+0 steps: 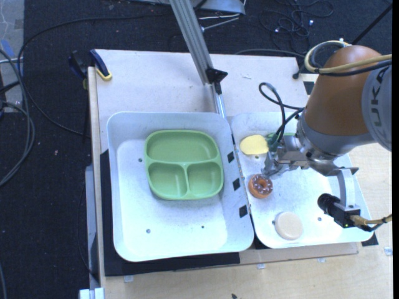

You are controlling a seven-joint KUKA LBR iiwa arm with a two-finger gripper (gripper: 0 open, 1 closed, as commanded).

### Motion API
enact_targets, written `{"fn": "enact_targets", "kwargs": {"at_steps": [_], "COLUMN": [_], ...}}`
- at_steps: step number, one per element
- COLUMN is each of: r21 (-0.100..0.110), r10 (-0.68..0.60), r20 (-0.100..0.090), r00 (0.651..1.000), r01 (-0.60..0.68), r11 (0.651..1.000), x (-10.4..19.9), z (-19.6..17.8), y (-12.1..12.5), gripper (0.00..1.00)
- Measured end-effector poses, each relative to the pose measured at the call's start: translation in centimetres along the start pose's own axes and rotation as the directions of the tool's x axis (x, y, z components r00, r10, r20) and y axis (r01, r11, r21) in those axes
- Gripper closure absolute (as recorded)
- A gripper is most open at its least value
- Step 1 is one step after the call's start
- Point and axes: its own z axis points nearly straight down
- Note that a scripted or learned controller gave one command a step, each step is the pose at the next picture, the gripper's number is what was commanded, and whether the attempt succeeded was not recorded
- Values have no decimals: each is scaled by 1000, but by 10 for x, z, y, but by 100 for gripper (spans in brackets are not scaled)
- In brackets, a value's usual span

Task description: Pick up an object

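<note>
Bulky arm (349, 98): rounded orange band up top, grey housing below w/ dark lettering at edge. Yellowish hose looped over the orange part; thin black cable curling off the wrist side. Small metallic pincer (272, 166) at the tip, grey brackets, details too small to tell.

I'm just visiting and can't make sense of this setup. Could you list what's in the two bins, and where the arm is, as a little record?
left bin: green three-compartment tray
right bin: yellow object, brown doughnut-like object, cream round object
arm: over the right bin
gripper: just above the doughnut-like object, beside the yellow one
held object: none visible between the fingers
</note>
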Motion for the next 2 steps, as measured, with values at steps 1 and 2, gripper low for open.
{"fn": "enact_targets", "kwargs": {"at_steps": [1, 2], "r21": [-1, 1], "r10": [-1, 0], "r20": [0, 0], "r00": [1000, 1000], "r01": [1, 0], "r11": [1000, 1000], "x": [50, 94], "z": [-1, 17], "y": [-3, -13], "gripper": [100, 100]}}
